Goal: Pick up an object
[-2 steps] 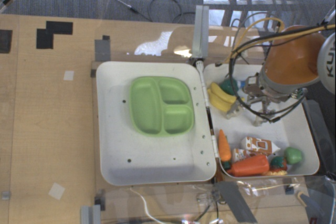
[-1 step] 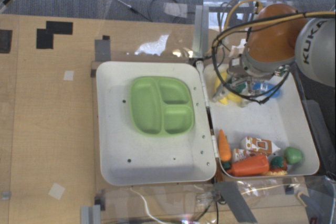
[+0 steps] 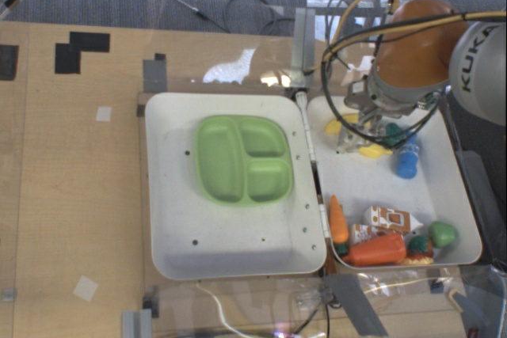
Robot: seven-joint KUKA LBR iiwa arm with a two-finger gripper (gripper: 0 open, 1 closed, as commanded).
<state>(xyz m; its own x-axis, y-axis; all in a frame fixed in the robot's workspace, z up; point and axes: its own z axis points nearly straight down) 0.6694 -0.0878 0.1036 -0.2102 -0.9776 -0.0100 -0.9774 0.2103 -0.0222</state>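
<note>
The gripper [image 3: 366, 127] hangs low over the far part of the right bin [image 3: 467, 206], under the grey arm [image 3: 475, 59] and its orange band [image 3: 418, 39]; whether it is apart or together I cannot tell, since the wrist and a loop of cables [image 3: 356, 20] cover it from above. No object can be seen held in it.

Right around the gripper lie yellow pieces [image 3: 371, 150], one showing just to its left and another just below it, close enough that they may touch it, though the view does not settle that. Just to the right of the gripper a small green piece [image 3: 394, 135] peeks out, and beside that stands a blue bottle-like toy [image 3: 407, 160], near the gripper but apart from it.

Well below the gripper, at the near end of the same bin, a cluster of toys is gathered: an orange carrot [image 3: 339, 222] along the bin's left wall, a large orange-red piece [image 3: 379, 251] next to it, a white and brown carton [image 3: 390, 218] above that, and a green ball-like toy [image 3: 444, 233] at the right.

To the left of the gripper, across the divider, the left bin [image 3: 170, 194] holds a green compartment plate [image 3: 242, 160]. Both bins rest on the wooden table [image 3: 71, 186].
</note>
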